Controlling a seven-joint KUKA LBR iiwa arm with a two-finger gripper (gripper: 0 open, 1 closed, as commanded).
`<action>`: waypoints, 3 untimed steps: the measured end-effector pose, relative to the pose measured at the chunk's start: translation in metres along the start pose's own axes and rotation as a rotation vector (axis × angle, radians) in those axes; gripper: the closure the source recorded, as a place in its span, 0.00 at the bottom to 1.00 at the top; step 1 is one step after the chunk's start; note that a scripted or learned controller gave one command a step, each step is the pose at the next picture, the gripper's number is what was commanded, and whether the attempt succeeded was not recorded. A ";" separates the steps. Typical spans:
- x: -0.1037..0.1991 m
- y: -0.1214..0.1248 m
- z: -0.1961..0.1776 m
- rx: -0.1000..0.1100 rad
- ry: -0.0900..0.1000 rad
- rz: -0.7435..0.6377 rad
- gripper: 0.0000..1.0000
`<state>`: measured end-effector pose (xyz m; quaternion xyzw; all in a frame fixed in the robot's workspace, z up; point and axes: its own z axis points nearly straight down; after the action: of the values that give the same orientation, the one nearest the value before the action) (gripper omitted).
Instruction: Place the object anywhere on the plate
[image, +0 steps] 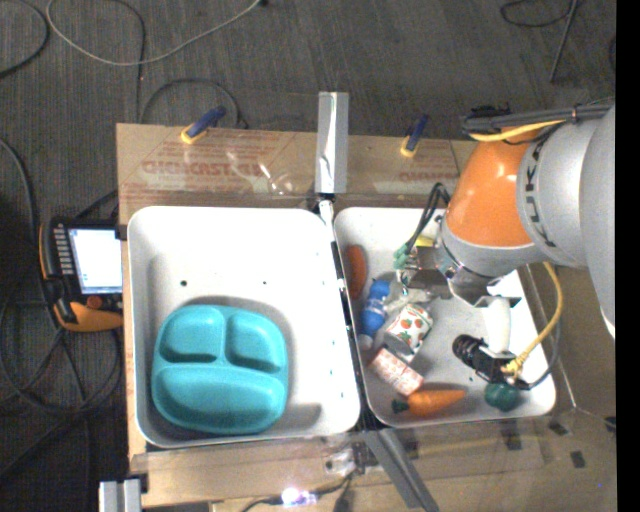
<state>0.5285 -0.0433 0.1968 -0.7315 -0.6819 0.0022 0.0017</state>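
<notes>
A teal divided plate (221, 368) lies in the left bin (180, 235), toward its front. My gripper (418, 290) hangs low over the middle of the right bin (535, 400), under the orange wrist band. Just below it lies a white carton with a strawberry print (408, 330). A blue object (375, 305) sits to the gripper's left. The wrist hides how the gripper meets the carton.
The right bin also holds an orange stick-shaped item (356, 268) by the left wall, a pink packet (397, 372), a carrot (435, 401), a dark green ball (503, 395) and a white bottle (497, 320). A metal post (331, 140) stands behind the bins.
</notes>
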 end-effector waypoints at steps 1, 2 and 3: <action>0.000 0.000 0.000 0.000 0.000 0.000 0.00; 0.071 -0.051 0.016 0.002 -0.001 0.195 0.00; 0.125 -0.049 0.037 -0.029 -0.029 0.585 0.00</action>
<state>0.4877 0.0852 0.1600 -0.8968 -0.4420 0.0030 -0.0192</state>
